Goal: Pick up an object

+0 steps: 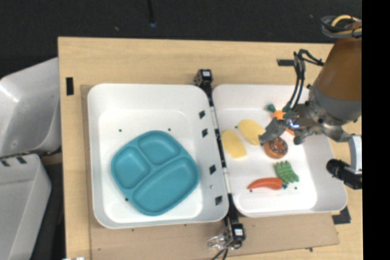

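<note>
In the camera view, two shallow white bins are seen side by side on a wooden bench. The left bin is occupied by a blue divided plate, which lies flat toward the near side of that bin. The right bin holds several small objects: two yellow pieces, one close to the divider between the bins and the other just beside it toward the arm; a round brown-and-red item; a green leafy piece below that; a red-orange chili-shaped piece lying near the front of the bin and touching the green piece; and a small orange-and-green piece farther back. The arm is seen reaching in from the right, and its gripper is positioned low over the right bin, just above the round brown-and-red item and beside the second yellow piece. Whether the hand is released or clenched cannot be told, and no object can be made out in its grasp.
</note>
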Robot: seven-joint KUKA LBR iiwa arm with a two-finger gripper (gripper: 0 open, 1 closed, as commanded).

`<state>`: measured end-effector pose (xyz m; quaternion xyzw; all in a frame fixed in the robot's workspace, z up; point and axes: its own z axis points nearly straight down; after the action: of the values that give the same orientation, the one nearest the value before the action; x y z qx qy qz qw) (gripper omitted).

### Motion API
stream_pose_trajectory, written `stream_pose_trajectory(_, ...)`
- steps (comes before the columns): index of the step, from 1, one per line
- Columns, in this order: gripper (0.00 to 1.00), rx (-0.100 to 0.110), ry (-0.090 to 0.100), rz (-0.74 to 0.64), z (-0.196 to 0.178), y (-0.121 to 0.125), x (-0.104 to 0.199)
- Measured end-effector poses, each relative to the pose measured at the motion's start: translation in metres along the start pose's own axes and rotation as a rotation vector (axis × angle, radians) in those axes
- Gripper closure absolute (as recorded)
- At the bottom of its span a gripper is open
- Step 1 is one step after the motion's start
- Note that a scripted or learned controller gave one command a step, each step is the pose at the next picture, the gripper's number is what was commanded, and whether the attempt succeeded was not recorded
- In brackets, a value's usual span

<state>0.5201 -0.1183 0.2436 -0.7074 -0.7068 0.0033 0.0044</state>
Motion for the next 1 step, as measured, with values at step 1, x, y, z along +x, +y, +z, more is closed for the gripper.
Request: stream_pose_trajectory(1,0.00,-0.011,-0.002,-0.003,-0.0057,0.0022,0.0002)
